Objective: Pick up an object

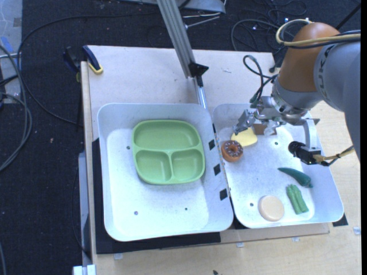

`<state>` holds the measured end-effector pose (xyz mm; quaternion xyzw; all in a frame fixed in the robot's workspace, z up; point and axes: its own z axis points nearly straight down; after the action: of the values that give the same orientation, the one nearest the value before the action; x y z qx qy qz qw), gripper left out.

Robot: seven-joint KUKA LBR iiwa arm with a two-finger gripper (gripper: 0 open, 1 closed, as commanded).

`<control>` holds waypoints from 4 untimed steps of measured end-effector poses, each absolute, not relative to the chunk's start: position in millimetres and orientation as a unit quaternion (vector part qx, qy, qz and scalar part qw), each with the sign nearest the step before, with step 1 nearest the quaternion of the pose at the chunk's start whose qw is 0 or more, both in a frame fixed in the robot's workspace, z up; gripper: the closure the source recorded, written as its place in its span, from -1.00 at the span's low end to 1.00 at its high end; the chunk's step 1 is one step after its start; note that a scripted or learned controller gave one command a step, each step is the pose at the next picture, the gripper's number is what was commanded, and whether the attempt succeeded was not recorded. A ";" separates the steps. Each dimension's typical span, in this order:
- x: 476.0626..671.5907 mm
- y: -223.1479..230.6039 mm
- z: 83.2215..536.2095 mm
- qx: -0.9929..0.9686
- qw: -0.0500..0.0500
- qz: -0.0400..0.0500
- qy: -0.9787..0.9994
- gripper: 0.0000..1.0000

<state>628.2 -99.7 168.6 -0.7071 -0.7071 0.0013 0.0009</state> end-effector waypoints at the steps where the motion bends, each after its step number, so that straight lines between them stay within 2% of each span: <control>1: 630.0 -96.5 108.0 -0.708 -0.001 -0.002 -0.707 -1.00; 2: 632.1 -96.6 123.1 -0.707 -0.004 -0.004 -0.707 1.00; 3: 639.6 -95.8 185.6 -0.706 -0.003 -0.002 -0.708 1.00; 4: 641.0 -95.7 224.6 -0.706 -0.002 -0.002 -0.708 1.00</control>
<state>641.0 -95.7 224.6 -0.7062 -0.7080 -0.0019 -0.0025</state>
